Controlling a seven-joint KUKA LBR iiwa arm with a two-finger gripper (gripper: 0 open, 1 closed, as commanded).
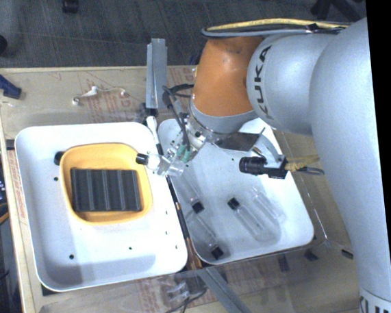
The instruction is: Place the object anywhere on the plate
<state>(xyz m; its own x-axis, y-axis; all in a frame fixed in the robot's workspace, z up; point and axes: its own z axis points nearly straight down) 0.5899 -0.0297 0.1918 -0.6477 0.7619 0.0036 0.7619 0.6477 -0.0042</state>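
Dark carpet and chair wheels ring the scene, and in the middle sits the wooden tabletop (51,84) with its two shallow white bins side by side. The big grey arm (312,86) sweeps in from the right, orange band (226,80) bright above the wrist, leaning down toward the wall where the bins meet. In the left bin (54,255) lies the plate (103,158), yellow-rimmed with a dark ridged insert filling its centre. The right bin (298,225) holds a clear, bottle-like object (256,212) with a black cap, well apart from the plate, plus a few small dark pieces nearby. The jaws (165,163) hover right at the divider, just beside the plate's right rim, and something pale and see-through sits at their tip; whether they are gripping it, closed or open, I cannot tell from here. My read: this looks like the carry across toward the plate, if anything is truly held. The next move calls for a short shift left over the plate, then a low, gentle release.
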